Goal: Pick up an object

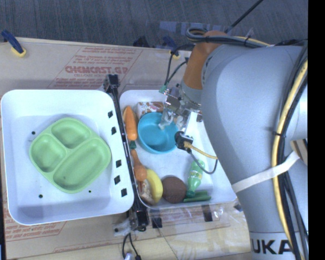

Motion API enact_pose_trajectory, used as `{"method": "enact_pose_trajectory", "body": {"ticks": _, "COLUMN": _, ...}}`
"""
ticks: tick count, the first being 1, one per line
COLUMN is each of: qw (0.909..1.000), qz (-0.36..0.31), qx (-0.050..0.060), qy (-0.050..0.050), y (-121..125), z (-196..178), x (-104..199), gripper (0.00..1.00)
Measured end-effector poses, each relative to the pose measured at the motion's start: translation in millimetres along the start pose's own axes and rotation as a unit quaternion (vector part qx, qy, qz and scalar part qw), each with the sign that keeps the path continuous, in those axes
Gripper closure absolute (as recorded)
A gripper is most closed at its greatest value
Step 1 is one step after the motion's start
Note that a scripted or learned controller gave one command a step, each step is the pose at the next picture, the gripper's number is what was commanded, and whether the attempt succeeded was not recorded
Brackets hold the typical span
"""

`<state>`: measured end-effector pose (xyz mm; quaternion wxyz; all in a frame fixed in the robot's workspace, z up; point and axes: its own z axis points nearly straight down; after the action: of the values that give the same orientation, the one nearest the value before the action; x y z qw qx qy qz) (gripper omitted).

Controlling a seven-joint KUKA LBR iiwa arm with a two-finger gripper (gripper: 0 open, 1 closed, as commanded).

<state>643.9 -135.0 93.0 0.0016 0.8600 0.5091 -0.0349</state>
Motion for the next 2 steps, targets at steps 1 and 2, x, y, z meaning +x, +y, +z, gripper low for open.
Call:
{"method": "enact_pose_trajectory", "body": {"ticks": 1, "qw": 0.9933, "qz": 0.114, "qx": -0.016, "qy": 0.0, "y": -17, "z": -3, "x": 1, "gripper": 0.0}}
{"method": "enact_pose_trajectory", "body": {"ticks": 2, "qw": 0.9726, "qz": 0.23, "qx": -0.008, "qy": 0.029, "y": -49, "z": -1, "x": 15, "gripper": 0.0}}
